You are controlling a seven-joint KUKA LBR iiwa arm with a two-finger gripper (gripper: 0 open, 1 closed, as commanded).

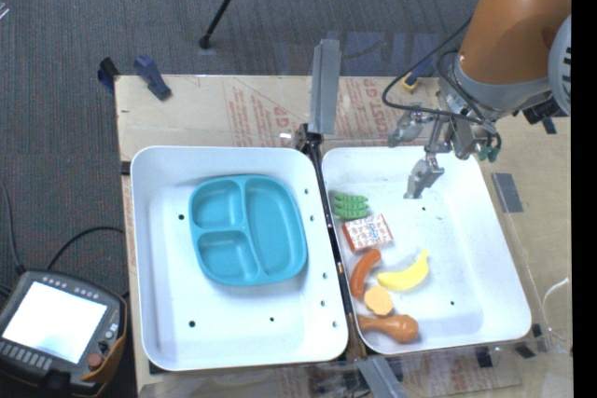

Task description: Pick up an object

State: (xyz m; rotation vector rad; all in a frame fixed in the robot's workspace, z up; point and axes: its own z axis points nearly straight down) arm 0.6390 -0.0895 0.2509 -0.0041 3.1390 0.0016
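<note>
The hand (424, 177) hangs above the far part of the right bin (485, 294), near that bin's far edge and well apart from every object in it. Whether the hand is spread or pressed together cannot be told from this angle; nothing is seen between its tips. Above the hand, the grey arm with its orange band (511, 14) enters from the table's far right corner.

The task objects lie in a cluster along the left wall of the right bin. Nearest the hand is a green pea pod (350, 204). Just beside it, toward the near edge, lies a small red-and-white carton (367, 231); its printing is too small to read. Next comes an orange-red sausage (365, 271), tilted, with a yellow banana (406, 274) just beside it toward the bin's middle. A round orange slice (378, 300) touches the sausage's near end. A brown drumstick (389, 326) lies closest to the bin's near edge.

The left bin (159, 294) holds a blue divided plate (248, 228) with three compartments, lying flat near the bin's centre.

The table (215, 107) shows red printed lettering on its far strip, seen upside down and not legible. A blue clamp (151, 75) sits at the table's far left corner. A handheld control pendant (58, 326) with a lit screen rests on the floor beside the table's near left corner.
</note>
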